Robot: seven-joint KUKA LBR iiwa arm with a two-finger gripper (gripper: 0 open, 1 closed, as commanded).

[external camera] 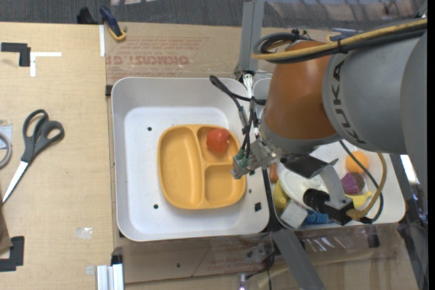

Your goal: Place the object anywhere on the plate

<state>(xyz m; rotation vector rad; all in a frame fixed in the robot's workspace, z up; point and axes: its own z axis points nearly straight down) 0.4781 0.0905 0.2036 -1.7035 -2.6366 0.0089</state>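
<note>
A yellow divided plate (197,166) lies in the left white bin (136,146). A small red round object (218,140) rests in the plate's upper right compartment. My gripper (241,163) hangs over the plate's right rim, just below and to the right of the red object and apart from it. The bulky orange and grey wrist (306,105) hides most of the gripper from above. I see nothing held at its tip.
The arm covers much of the right bin (391,210), where an orange ball (357,161), a purple piece (352,182), a yellow item (279,197) and a blue item (316,217) lie. Scissors (34,136) rest on the bench at the left.
</note>
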